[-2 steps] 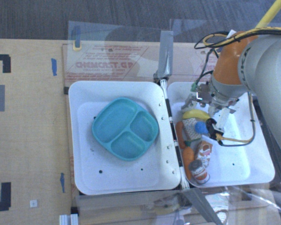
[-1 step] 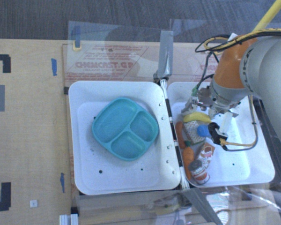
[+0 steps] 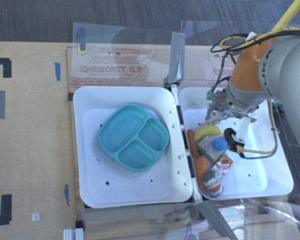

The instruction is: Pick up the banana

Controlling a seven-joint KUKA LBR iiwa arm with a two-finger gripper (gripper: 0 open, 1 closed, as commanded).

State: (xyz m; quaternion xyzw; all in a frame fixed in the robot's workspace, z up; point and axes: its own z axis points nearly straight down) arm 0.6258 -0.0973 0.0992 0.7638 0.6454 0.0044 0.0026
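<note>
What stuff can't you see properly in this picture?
- Banana: partly covered by the tool and the toys beside it.
- Tool: whether it grips anything is too small and cluttered to tell.
- Right bin: its far corner lies under the arm.
- Toy pile: overlapping, blurry.

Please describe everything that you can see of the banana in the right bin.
The banana is yellow and looks smooth, like a plastic toy. It lies on its side in the right bin, near the wall between the bins, at the top of a small pile of objects. Its lower edge is hidden by a grey checked object and a blue round one. The gripper is just above it; contact is unclear.
</note>
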